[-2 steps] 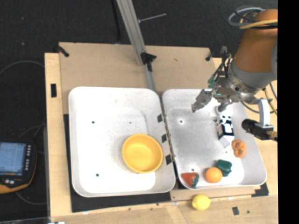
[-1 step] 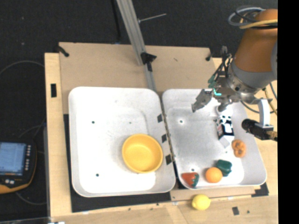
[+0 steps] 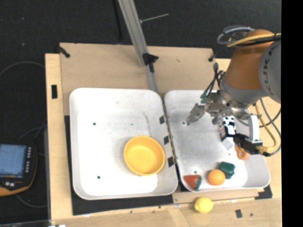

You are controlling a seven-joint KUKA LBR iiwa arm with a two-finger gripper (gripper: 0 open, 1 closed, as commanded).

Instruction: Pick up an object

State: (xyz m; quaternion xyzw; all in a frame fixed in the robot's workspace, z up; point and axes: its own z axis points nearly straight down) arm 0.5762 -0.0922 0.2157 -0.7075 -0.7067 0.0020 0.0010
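Note:
My gripper (image 3: 208,123) hangs over the middle of the right bin (image 3: 189,145), its fingers spread apart with nothing between them. One grey finger (image 3: 193,115) points to the left. Along the right bin's front edge lie a red object (image 3: 192,181), an orange ball (image 3: 217,177) and a green object (image 3: 227,169), all well in front of the gripper. A yellow bowl (image 3: 144,155) sits upright in the left bin (image 3: 94,126), near its front right.
A yellow lemon (image 3: 203,205) lies on the bench just outside the right bin's front rim. A slanted metal pole (image 3: 135,27) rises from behind the bins. A control pendant (image 3: 14,167) rests off the bench at far left.

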